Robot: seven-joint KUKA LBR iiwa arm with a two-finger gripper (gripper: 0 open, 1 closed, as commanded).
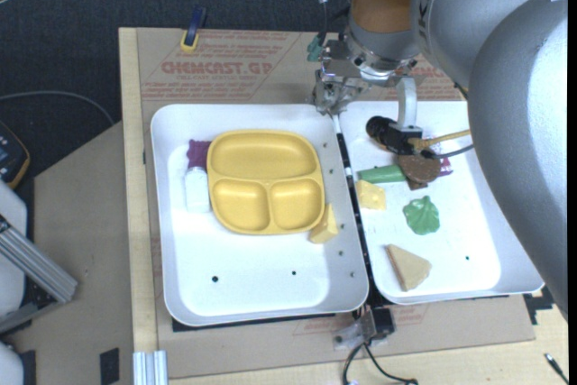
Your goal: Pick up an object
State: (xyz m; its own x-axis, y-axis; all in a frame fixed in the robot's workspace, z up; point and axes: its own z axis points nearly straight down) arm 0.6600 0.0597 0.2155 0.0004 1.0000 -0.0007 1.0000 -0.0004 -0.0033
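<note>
The gripper (331, 97) hangs at the far end of the bins, right over the ridge where the left bin (252, 279) and the right bin (471, 234) meet. It is seen from above and partly in shadow, so I cannot tell whether it is open or closed, and nothing can be seen in its grasp.

The loose objects all lie in the bins. In the left bin a yellow divided tray (266, 180) fills the middle. A purple piece (197, 152) and a white bottle (195, 190) sit against the tray's left edge, the purple one farther back. A small yellow wedge (323, 228) leans on the tray's near right corner, close to the bin's right wall.

The right bin holds a looser scatter. A green stick (382, 175) lies crosswise, with a brown lump (420, 168) touching its right end. Just in front of the stick sits a pale yellow block (370, 196), and beside that a crumpled green piece (421, 215). A tan wedge (407, 267) rests alone near the front rim, well apart from the rest.

The closest of these to the gripper are the tray's far right corner and the green stick, and neither touches it.
</note>
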